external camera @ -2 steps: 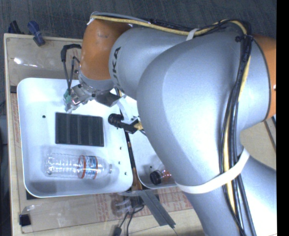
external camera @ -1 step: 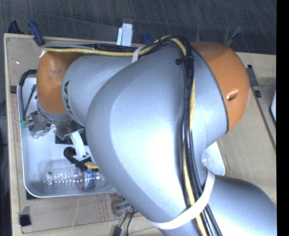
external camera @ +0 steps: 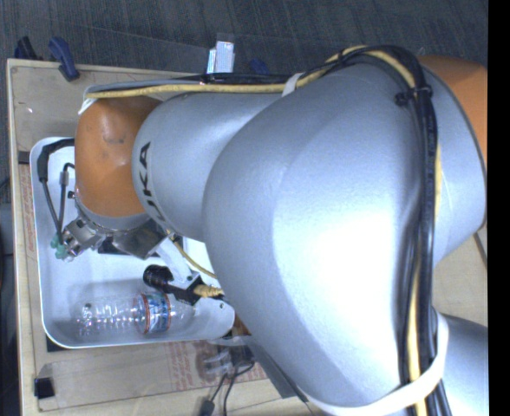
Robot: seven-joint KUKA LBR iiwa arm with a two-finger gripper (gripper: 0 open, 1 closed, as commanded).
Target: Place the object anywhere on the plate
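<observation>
**Claw Low in the Bin, Bottle Close By**

The claw is seen low in the white bin, near the bin's left wall. Most of it is covered by the wrist, so it cannot be told if it is open or closed. Nothing can be seen held in it.

The thing to be moved is judged to be the clear bottle with the blue label. It is laid on its side on the bin floor, along the bin's near wall. It is close to the claw but apart from it, toward the bottom of the camera view and a little to the right.

To do this step well, the claw should be brought over the middle of the bottle and turned across its round body. It should be closed gently, because the smooth plastic is likely to roll or slip away. The bottle should then be lifted straight up, clear of the bin wall.

The plate is likely hidden under the big grey arm.
</observation>
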